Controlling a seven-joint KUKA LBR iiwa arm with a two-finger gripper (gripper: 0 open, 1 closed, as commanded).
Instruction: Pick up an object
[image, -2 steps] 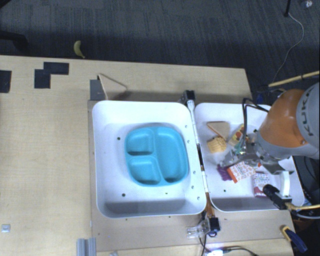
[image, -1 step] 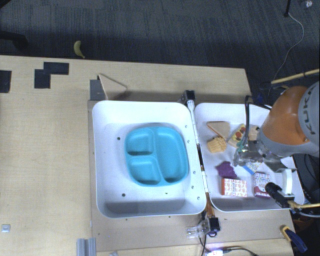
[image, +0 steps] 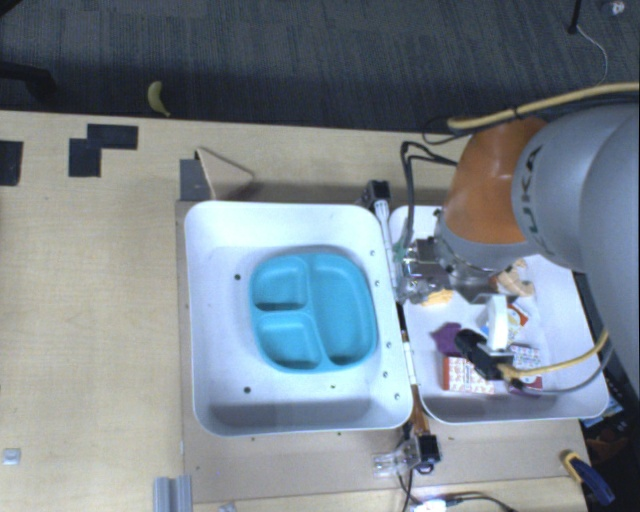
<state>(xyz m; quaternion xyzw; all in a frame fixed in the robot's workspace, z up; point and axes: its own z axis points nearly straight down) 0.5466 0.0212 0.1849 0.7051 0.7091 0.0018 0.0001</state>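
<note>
A grey robot arm (image: 575, 170) with an orange band reaches in from the right and hangs low over the right bin (image: 570, 408) of two white bins set side by side. Its gripper (image: 428, 280) sits at that bin's upper left corner, close to the wall shared with the left bin (image: 212, 330). The wrist hides the tip, so I cannot tell whether the jaws are spread or pressed together, and nothing can be seen held. The things to pick from lie crowded in the right bin: a small yellow piece (image: 438, 296) just beside the gripper, a purple item (image: 447, 335) below it, a red-and-white packet (image: 458, 374) near the front wall, and a white tube (image: 497, 322) to the right. The left bin holds a blue divided tray (image: 312, 310), well apart from the gripper. This looks like the reach-and-grasp step, probably aimed at the yellow piece. The next move calls for closing squarely on one item without catching the bin wall, then lifting straight up.
</note>
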